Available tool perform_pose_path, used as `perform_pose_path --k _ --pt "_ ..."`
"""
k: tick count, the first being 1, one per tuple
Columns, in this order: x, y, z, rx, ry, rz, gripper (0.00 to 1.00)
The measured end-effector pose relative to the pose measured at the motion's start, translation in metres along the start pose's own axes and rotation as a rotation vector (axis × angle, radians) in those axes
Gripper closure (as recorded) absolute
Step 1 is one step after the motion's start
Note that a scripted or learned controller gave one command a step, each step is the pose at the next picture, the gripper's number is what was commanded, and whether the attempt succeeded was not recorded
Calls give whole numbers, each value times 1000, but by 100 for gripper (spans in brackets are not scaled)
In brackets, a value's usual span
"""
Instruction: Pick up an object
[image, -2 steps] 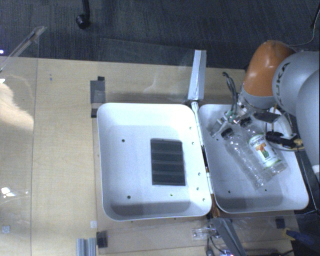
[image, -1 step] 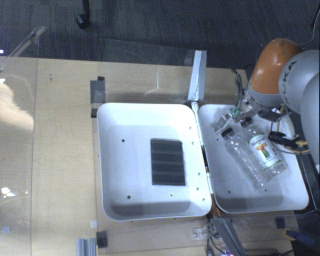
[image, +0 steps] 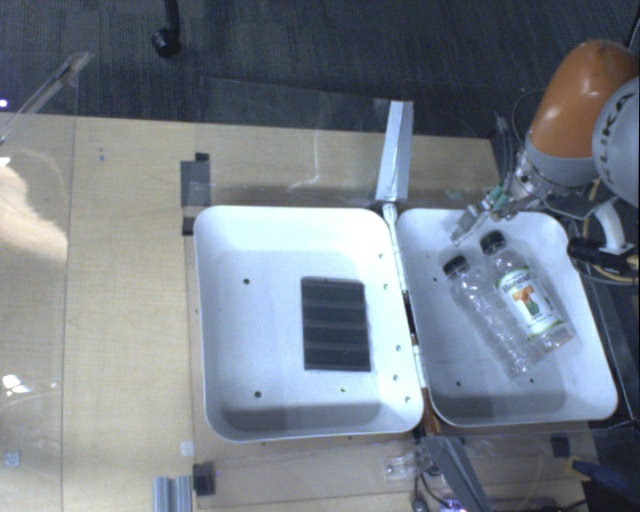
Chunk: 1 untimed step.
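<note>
Two bottles (image: 505, 305) lie side by side in the right bin (image: 590, 385), caps pointing up-left. The gripper (image: 478, 218) hangs above them; I cannot tell its state.

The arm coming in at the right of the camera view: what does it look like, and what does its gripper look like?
The arm has a rounded orange band above a grey body, with black cables looping beside it near the right bin. The gripper is a slim, pale metallic piece tapering to thin fingers; it is too small and blurred to make out markings.
</note>
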<state>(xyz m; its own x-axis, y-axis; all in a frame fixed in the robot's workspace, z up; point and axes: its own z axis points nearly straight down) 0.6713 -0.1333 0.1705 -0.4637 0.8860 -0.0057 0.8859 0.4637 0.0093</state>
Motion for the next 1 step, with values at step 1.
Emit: perform_pose_path --k 1 --pt "67 -16 -39 0 2 -282 0"
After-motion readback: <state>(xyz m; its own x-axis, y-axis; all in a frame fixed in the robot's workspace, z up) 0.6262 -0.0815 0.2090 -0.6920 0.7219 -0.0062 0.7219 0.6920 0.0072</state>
